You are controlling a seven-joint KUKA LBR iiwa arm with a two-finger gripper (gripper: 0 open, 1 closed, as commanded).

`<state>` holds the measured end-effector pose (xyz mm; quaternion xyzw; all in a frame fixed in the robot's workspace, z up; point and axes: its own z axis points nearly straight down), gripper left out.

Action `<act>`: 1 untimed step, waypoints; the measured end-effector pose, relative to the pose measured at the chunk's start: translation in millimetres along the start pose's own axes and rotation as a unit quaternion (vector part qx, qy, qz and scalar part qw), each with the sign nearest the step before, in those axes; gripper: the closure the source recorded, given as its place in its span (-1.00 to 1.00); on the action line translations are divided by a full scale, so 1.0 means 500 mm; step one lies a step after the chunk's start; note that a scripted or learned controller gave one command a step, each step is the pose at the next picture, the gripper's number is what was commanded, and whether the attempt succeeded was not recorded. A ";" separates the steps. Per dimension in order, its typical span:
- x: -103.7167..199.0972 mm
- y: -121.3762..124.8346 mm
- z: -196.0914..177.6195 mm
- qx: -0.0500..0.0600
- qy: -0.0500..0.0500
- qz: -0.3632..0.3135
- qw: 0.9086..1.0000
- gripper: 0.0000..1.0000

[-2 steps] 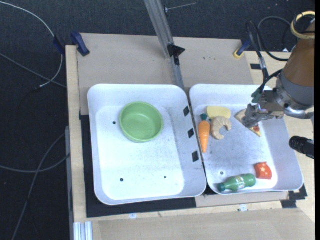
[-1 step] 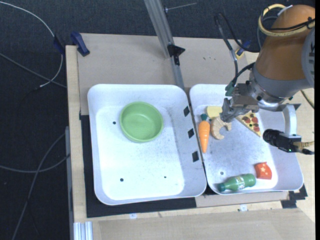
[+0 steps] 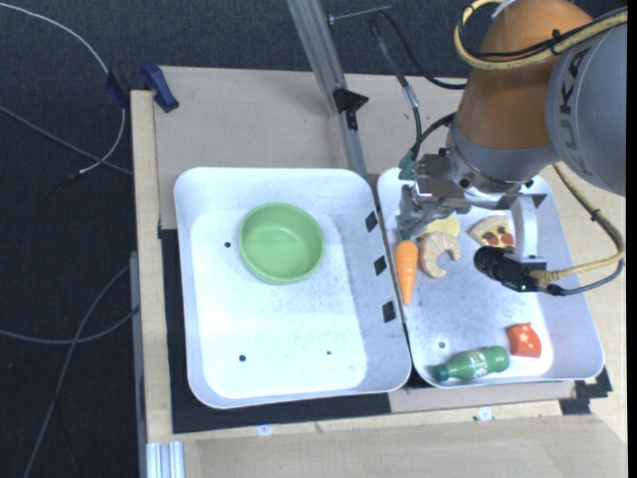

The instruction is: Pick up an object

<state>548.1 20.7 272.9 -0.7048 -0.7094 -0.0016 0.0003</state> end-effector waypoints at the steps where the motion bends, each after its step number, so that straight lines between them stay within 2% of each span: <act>1: 0.092 0.015 0.041 0.006 0.000 0.001 1.000 1.00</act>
